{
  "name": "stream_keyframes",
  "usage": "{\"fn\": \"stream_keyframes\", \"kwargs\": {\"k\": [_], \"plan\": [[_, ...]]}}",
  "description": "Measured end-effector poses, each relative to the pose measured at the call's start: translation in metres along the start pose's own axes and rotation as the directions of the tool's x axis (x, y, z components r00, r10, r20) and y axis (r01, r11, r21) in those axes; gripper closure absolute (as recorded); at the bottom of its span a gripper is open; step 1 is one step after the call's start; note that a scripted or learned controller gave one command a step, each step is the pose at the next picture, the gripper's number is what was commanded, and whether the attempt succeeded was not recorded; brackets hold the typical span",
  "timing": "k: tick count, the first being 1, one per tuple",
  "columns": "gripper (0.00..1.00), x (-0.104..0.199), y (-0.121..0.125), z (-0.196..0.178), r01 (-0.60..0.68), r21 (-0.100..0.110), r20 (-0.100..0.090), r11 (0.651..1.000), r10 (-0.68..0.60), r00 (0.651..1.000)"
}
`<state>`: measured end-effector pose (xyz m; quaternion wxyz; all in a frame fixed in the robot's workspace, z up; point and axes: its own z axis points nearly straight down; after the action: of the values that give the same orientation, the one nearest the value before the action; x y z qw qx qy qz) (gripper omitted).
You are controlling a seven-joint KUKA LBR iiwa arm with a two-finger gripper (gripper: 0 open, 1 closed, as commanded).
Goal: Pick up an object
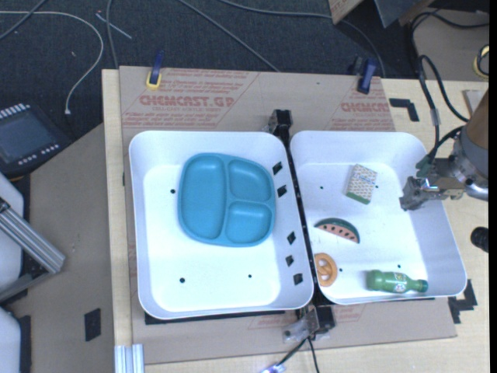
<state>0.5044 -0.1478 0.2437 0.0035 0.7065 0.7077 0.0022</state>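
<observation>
The right bin (435,231) holds several small objects. A pale checkered block (361,183) lies toward its back. A watermelon slice (338,229) sits near the middle, and a pretzel (325,268) lies at the front left corner. Along the front wall a green bottle (394,281) lies on its side. My gripper (414,193) hangs over the right side of this bin, to the right of the checkered block and apart from every object. Nothing shows in its grasp.
A blue divided plate (227,200) fills the middle of the left bin (155,270). A black divider with clips (289,208) runs between the bins. Cables and a cardboard box lie beyond the bench at the back.
</observation>
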Motion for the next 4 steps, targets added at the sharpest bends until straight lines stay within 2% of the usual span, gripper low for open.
{"fn": "stream_keyframes", "kwargs": {"k": [1,2,3,4], "plan": [[1.00,0.000,0.001,-0.022,0.000,0.004,-0.001,1.000,0.000,1.000],[1.00,0.051,0.005,-0.017,0.004,0.010,-0.005,1.000,-0.004,1.000],[1.00,0.098,0.021,-0.002,0.004,0.011,-0.004,1.000,-0.004,1.000],[1.00,0.145,0.044,-0.002,0.005,0.006,-0.004,1.000,-0.005,1.000]]}}
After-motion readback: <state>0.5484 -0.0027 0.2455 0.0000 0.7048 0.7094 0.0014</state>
